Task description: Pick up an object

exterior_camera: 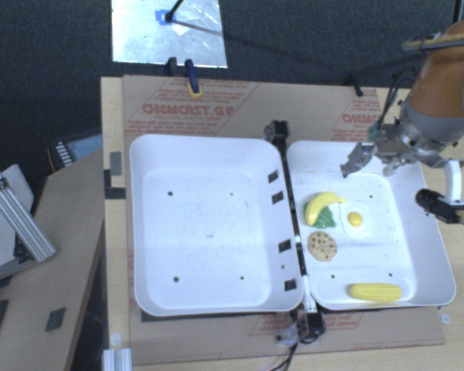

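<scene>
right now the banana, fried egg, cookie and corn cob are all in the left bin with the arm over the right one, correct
Not quite. The camera view shows the banana, fried egg, cookie and corn cob all lying in the right bin, not the left bin. The arm does hang over the right bin's far edge, its gripper above the toys.

Two white bins sit mid-frame: the left bin [205,222] shows plain white with a few dark specks, and the right bin [417,246] is white too. In it lie a yellow banana [322,205] over a green leaf [326,220], a white fried egg [356,219] with yellow yolk, a tan cookie [322,246] with dark chips, and a yellow corn cob [375,291]. The board [216,107] beneath is light brown with red lettering. At upper right, the arm [445,79] shows orange above grey. A silvery sheet [168,22] with a blue spot lies at upper left on dark carpet [46,52].
</scene>
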You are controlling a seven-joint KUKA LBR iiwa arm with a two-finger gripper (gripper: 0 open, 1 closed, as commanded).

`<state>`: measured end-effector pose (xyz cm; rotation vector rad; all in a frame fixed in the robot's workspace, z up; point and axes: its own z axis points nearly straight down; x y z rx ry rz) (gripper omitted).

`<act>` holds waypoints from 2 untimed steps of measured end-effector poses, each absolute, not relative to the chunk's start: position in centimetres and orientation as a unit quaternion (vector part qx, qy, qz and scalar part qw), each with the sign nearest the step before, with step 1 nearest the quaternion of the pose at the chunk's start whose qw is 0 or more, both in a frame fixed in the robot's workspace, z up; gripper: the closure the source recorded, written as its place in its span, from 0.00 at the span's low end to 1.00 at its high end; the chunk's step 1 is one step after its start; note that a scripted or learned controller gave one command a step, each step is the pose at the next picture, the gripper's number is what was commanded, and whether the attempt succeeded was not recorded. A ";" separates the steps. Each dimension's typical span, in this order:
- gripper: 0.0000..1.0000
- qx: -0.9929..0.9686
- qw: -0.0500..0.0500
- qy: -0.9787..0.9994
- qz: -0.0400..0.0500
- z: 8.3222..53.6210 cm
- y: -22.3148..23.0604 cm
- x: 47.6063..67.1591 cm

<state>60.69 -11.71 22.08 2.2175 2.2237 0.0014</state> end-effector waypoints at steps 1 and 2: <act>0.00 0.707 0.009 0.707 0.004 35.0 -15.2 62.2; 1.00 0.705 0.004 0.709 0.002 35.3 -14.9 62.2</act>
